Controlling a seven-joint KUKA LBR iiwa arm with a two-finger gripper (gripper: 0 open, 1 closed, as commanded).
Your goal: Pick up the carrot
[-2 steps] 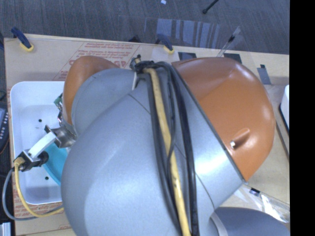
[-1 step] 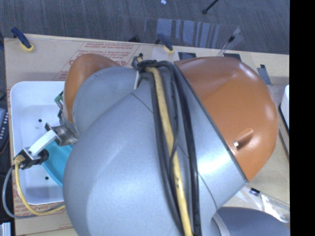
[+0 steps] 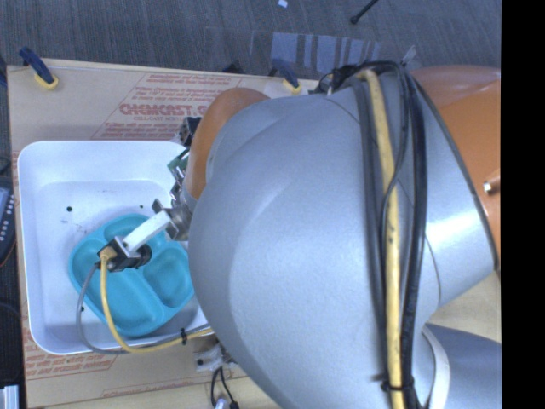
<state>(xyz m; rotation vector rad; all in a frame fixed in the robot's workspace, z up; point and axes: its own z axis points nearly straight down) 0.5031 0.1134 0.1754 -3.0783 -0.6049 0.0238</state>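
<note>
My grey arm (image 3: pixel 341 228) fills the middle and right of the view and hides the right bin along with the right part of the left bin. The gripper (image 3: pixel 180 192) hangs over the right side of the left white bin (image 3: pixel 34 228), mostly covered by the wrist. Just left of it, a blue divided tray (image 3: pixel 136 292) lies in the bin's near half. No orange vegetable can be made out in the exposed part of the bin.
The bins rest on a cardboard sheet (image 3: pixel 145 100) with red print. Blue clamps (image 3: pixel 38 68) hold its far edge. The left bin's far-left floor (image 3: pixel 85 186) is bare white. A yellow cable loops over the blue tray.
</note>
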